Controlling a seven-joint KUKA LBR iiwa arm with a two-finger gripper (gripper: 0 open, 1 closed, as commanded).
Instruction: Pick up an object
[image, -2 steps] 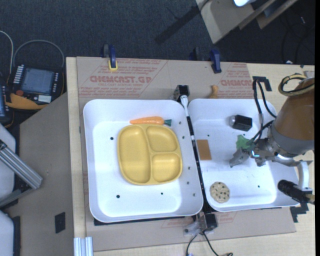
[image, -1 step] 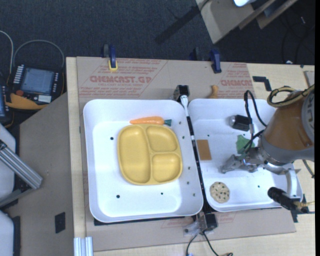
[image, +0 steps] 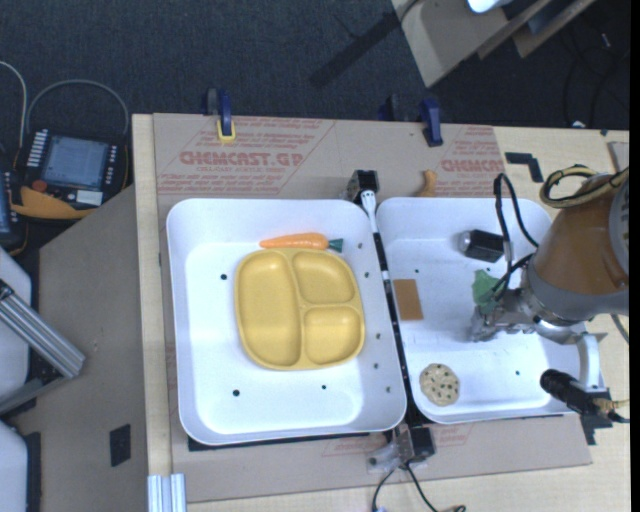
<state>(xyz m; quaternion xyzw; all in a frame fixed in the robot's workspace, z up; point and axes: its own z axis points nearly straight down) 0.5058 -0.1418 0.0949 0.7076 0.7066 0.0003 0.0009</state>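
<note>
My gripper (image: 492, 326) is low in the right bin (image: 440, 225), near its middle right, under the grey arm with the orange band. A small green object (image: 484, 289) lies just above and left of the gripper, partly hidden by the wrist; I cannot tell whether they touch. A flat brown square (image: 407, 299) lies to the gripper's left. Near the bin's front edge sits a round speckled cookie (image: 439, 383). In the left bin (image: 200, 320) a yellow divided plate (image: 298, 306) lies with an orange carrot (image: 297, 241) just behind it.
The ridge where the two bins meet runs down the middle, close beside the brown square. Cardboard covers the bench around the bins, held by blue clamps at the back. A pendant with a screen (image: 72, 165) sits at far left.
</note>
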